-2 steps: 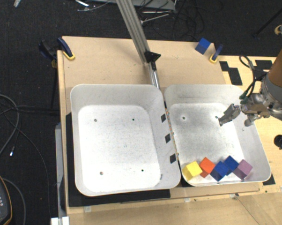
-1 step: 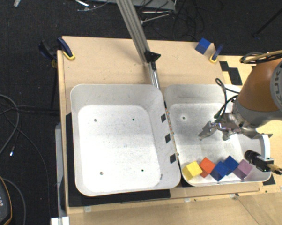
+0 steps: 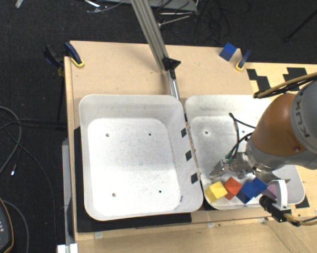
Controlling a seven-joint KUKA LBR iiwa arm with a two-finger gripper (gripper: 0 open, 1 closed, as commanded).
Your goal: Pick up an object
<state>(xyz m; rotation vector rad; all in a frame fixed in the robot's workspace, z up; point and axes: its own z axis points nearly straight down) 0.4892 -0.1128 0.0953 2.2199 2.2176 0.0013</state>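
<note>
Gripper (image 3: 225,167) low in right bin (image 3: 211,115), just above yellow block (image 3: 217,191) and orange block (image 3: 233,186); grip state unclear.

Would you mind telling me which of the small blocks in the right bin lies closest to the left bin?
The yellow block. It lies at the left end of the cluster, nearest the divide between the bins; the orange block and blue block lie further right.

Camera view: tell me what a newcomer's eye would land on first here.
The arm, grey with a wide orange band, bends in from the right over the right bin. Beneath it a bright cluster sits at that bin's near edge: a yellow block, an orange block and a blue block. The left bin beside it is a broad white expanse.
</note>
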